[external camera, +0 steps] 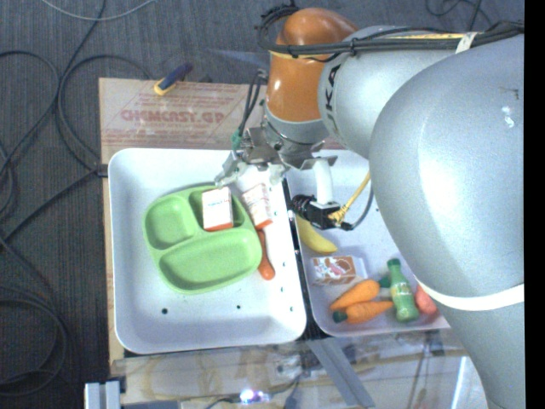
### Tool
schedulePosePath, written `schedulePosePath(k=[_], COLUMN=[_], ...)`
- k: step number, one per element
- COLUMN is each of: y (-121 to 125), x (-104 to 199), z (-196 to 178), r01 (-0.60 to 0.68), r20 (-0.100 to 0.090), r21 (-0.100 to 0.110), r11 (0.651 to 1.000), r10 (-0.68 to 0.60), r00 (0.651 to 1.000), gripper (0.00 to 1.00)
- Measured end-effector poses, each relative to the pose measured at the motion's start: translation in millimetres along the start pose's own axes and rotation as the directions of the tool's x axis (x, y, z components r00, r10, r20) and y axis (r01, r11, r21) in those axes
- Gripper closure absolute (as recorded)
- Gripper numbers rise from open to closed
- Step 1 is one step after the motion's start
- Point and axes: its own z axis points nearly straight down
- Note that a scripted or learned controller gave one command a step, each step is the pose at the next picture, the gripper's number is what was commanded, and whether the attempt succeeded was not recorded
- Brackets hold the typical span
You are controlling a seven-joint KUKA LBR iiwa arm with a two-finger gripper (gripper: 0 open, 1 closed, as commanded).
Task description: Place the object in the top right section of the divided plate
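Looking down at a slant on the bench, we take the green divided plate [204, 250] as our landmark; it lies in the left white bin [136, 313], roughly in the middle of that bin's floor. A small white and orange carton [216, 209] rests in the plate's upper right section, standing partly over the ridge that divides the upper sections. Just beside the plate's right rim we see a white tube with an orange-red end [257, 207], lying at a tilt, and below it, touching the plate's right edge, a slim orange-red piece [266, 262]. The gripper [249, 167] hangs just above the plate's upper right corner, close over the carton and the tube; we cannot tell whether its fingers stand wide or narrow, nor whether anything sits between them, because the wrist hides them. The grey arm [426, 143] with its orange band [300, 66] reaches in from the right of the plate and covers much of the right white bin [341, 326]. In that bin, right of the plate, lie a banana [317, 239], a small brown and white packet [334, 269], two carrots [358, 301] and a green bottle [400, 292]. Above the plate, beyond the bin, a cardboard sheet [170, 122] carries a small yellow and blue object [172, 77].
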Motion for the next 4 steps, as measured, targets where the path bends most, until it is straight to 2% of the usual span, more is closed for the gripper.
schedulePosePath(k=[1,2,3,4], y=[33.7,13.7,38.7,39.0], x=[36.2,47.3,48.6,53.3], z=[-112.6,-239.8,-251.0,-250.8], r01=[-0.055,-0.098,-0.058,-0.017], r20=[0.003,0.003,0.003,0.003], r21=[-0.002,-0.003,-0.003,-0.002], r11=[0.998,0.995,0.998,1.000], r10=[0.055,0.098,0.058,0.017], r00=[0.998,0.995,0.998,1.000], gripper=[0.00,0.00,0.00,0.00])
